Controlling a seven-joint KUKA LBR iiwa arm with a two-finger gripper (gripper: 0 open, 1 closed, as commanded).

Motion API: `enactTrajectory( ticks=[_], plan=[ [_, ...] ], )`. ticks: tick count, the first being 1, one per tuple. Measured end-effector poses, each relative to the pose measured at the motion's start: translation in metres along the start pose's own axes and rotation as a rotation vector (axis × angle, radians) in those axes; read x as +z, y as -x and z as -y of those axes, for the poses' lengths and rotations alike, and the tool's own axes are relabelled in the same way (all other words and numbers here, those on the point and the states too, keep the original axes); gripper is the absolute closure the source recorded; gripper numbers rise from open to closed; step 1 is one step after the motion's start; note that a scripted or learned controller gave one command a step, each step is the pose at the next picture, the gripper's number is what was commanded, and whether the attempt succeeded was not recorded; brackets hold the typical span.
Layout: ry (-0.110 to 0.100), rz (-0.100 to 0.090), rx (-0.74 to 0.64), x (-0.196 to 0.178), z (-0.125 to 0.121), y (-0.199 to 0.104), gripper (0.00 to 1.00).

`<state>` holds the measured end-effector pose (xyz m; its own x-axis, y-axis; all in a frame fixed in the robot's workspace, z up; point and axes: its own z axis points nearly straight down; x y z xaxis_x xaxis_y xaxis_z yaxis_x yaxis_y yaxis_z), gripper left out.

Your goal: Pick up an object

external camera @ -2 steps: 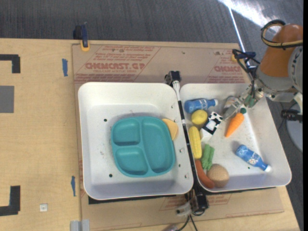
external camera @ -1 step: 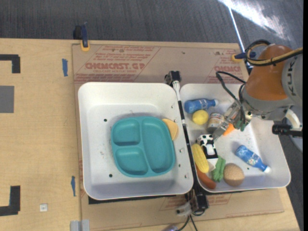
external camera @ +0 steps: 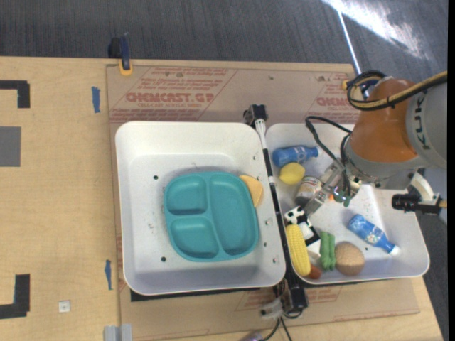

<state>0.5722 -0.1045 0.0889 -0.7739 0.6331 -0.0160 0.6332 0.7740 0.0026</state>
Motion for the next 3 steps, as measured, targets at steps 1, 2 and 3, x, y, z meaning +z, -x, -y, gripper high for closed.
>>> enactTrajectory(
  ticks=[1, 2, 3],
  plan=[
    [-0.001, -0.013, 0.075, -0.006, -0.040, 0.039, 0.00],
    [0.002, -0.010, -0.078, 0.001, 0.003, -0.016, 0.00],
    [0.003, -0.008, -0.266, 0.002, 0.034, 0.005, 0.00]
  ],
)
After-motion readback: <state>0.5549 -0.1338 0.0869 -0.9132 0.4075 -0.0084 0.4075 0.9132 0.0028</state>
